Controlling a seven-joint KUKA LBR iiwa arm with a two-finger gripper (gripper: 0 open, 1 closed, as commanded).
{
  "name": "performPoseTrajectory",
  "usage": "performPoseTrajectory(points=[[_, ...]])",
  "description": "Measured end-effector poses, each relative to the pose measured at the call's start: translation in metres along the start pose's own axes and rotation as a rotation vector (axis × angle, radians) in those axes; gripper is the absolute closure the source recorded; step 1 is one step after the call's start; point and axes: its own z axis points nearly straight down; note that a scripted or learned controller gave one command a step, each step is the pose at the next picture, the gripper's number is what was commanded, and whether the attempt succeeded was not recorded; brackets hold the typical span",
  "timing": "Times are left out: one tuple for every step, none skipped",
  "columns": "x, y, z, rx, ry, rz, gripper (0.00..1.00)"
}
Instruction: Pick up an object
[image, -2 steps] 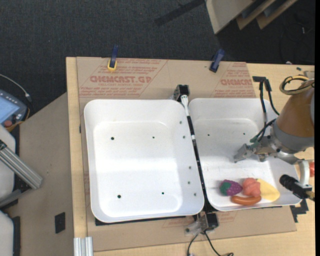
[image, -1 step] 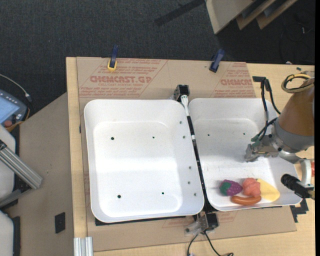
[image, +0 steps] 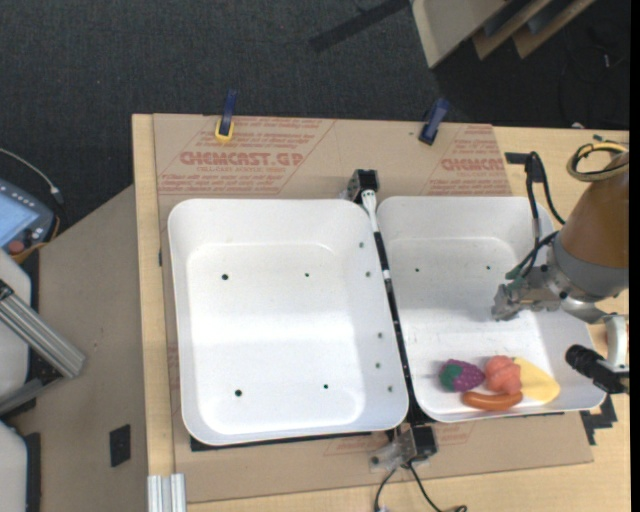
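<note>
Reaching in from the right, the arm (image: 590, 235) hangs its jaws over the right bin (image: 450, 235); their opening cannot be told. Near that bin's front edge lie a purple toy (image: 462, 375), a red one (image: 504, 373), a sausage (image: 491, 400) and a yellow piece (image: 541, 384), huddled together.

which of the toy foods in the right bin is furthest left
The purple piece, at the left end of the cluster; the orange-red piece, sausage and yellow piece lie further right.
</note>
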Motion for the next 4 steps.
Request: performPoseTrajectory(points=[[0.0,0.0,-0.01,-0.003,-0.002,0.0,1.0],[0.0,0.001,-0.02,-0.005,-0.003,0.0,1.0],[0.0,0.001,-0.029,-0.007,-0.004,0.0,1.0],[0.0,0.002,-0.04,-0.011,-0.006,0.0,1.0]])
